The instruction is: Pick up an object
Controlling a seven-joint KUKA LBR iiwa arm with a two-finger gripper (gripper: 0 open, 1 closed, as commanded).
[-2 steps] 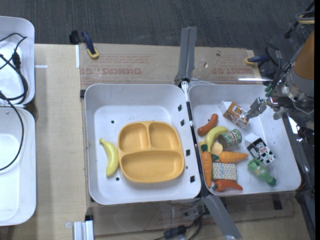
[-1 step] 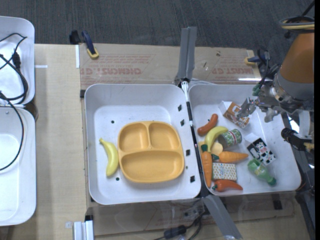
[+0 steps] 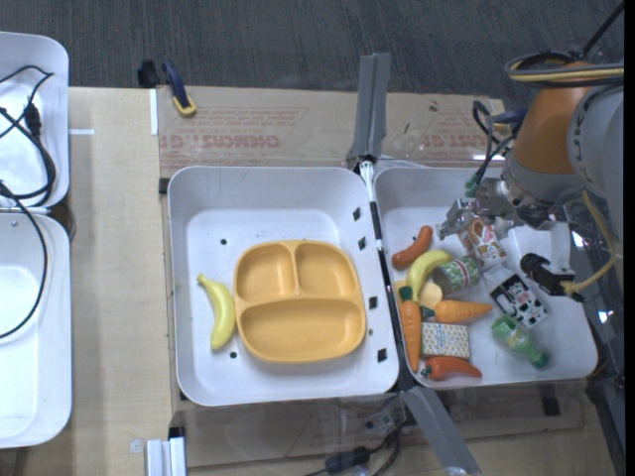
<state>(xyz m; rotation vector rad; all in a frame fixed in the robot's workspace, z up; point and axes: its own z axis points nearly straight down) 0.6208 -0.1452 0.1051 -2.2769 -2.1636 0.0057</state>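
**Gripper low over the toy pile**

I see the gripper [image 3: 474,218] down in the right bin [image 3: 397,191], beside a small patterned carton [image 3: 483,238] (fingers too cluttered to read). A sausage [image 3: 413,247], banana [image 3: 427,266] and carrot [image 3: 461,310] lie nearby. Left bin [image 3: 193,296] holds a divided yellow plate [image 3: 298,298].

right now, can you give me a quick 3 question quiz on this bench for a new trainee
1. True or false: the yellow divided plate lies in the left bin.
2. Which fruit lies beside that plate in the same bin?
3. The gripper is over which bin: A left, B right?

Key: 1 true. 2 a banana. 3 B.
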